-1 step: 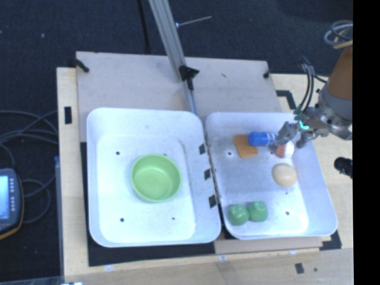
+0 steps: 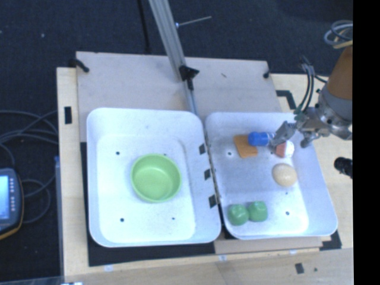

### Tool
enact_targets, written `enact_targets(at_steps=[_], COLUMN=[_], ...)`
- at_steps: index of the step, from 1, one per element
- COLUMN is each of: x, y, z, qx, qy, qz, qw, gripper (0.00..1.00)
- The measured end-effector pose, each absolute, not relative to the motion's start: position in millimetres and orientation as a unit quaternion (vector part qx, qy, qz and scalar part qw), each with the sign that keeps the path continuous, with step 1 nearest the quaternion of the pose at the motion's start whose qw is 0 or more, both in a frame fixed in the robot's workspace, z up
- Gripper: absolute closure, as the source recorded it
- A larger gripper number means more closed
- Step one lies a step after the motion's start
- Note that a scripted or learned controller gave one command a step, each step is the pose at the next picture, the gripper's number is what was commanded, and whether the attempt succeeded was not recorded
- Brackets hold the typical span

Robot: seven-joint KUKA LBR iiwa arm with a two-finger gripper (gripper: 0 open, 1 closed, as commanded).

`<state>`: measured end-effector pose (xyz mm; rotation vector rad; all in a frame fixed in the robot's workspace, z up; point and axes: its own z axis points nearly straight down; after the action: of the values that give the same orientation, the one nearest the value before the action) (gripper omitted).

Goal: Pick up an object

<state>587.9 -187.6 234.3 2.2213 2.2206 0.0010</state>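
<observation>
**Camera view: our hand low over the right bin**

Camera view shows our hand (image 2: pixel 284 140) in the right bin (image 2: pixel 314 215), its dark fingers (image 2: pixel 279 136) spread apart, with nothing between them. Just below its tip lies a small red-and-white object (image 2: pixel 286 149); we cannot tell its long axis. To the hand's left a blue object (image 2: pixel 257 138) rests against an orange block (image 2: pixel 244 146), whose long side runs roughly left to right. A cream ball (image 2: pixel 284 174) sits nearer, two green pieces (image 2: pixel 247 212) near the front rim. A green bowl (image 2: pixel 155 177) sits upright in the left bin (image 2: pixel 107 218).
</observation>
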Motion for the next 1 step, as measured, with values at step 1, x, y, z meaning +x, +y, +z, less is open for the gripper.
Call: enact_targets(at_steps=[1], x=[588.2], y=[-188.0], z=[192.5], qx=[0.707], qy=[0.707], qz=[-0.0010], qw=[-0.001], gripper=[0.00])
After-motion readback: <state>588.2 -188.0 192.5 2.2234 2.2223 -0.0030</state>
